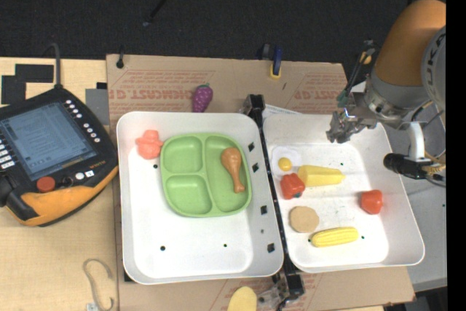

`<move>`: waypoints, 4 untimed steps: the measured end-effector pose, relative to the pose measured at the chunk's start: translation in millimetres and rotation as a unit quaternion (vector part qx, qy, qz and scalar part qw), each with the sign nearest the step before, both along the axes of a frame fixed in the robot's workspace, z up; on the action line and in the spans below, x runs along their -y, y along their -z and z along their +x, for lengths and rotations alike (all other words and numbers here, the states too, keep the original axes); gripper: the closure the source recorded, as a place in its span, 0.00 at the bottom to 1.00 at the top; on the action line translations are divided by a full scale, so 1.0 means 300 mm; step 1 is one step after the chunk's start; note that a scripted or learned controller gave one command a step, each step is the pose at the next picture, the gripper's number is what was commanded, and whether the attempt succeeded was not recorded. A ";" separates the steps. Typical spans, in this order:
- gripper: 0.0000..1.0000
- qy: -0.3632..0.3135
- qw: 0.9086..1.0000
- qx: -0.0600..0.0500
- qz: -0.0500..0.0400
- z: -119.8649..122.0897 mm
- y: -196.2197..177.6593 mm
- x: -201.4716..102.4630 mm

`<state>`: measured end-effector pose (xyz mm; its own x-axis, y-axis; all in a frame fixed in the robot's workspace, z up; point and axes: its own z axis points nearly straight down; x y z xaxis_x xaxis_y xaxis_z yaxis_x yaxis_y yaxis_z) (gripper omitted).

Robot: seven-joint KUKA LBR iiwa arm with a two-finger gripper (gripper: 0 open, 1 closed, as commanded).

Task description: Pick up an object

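**Pincer above the right bin's far corner**

The pincer (341, 129) is seen over the far right part of the right bin (408, 244), apart from every object; whether it is spread or pressed together cannot be told. In that bin, a yellow wedge (319, 175) is set just beside a red piece (292, 186), with a small yellow ball (285, 164) near them. A tan disc (303, 218) and a corn cob (334, 237) are found nearer the front, and a red pepper (371, 202) lies to the right. In the left bin (189, 258), a green divided plate (204, 175) is placed, a drumstick (233, 167) resting in one compartment, a pink toy (148, 145) beside it.
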<state>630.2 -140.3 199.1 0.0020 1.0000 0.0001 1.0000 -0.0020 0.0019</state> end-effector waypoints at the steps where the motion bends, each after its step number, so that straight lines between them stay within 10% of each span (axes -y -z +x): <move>1: 1.00 -0.001 1.000 0.000 0.000 0.001 -0.101 0.006; 4: 1.00 -0.002 1.000 -0.003 0.001 -0.113 -0.083 -0.494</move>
<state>596.4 7.9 224.0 -0.0030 1.0000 0.0022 1.0000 0.0030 -0.0039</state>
